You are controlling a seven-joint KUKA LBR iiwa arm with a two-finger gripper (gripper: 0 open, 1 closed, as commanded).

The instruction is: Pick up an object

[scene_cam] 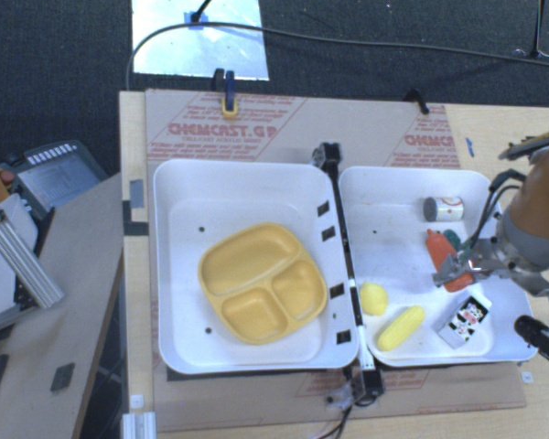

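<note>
My gripper [453, 273] sits low in the right bin [384, 186], its tip against the lower end of the orange carrot-like toy [439, 250], and from this slanted overhead view I cannot tell how my fingers stand or whether anything lies between them. The toy lies flat on the bin floor, its green tip [451, 238] pointing toward the bin's far wall, so nothing reads as lifted. Just beyond it, near the far wall, a small can [444, 209] lies on its side. On the near side of my wrist rests a black-and-white patterned carton [467, 320], and toward the divider a yellow lemon-shaped piece [374, 298] sits just beside a yellow corn cob toy [400, 327]. Across the divider, the left bin [178, 199] holds a yellow sectioned plate [261, 282], well apart from my reach. My arm [535, 218] comes in from the right, the orange band above the grey wrist. As I judge it, the approach is made and I am down at the toy; closing firmly on it and raising it clear of the bin floor remain to be done, and a grasp cannot be confirmed here.
</note>
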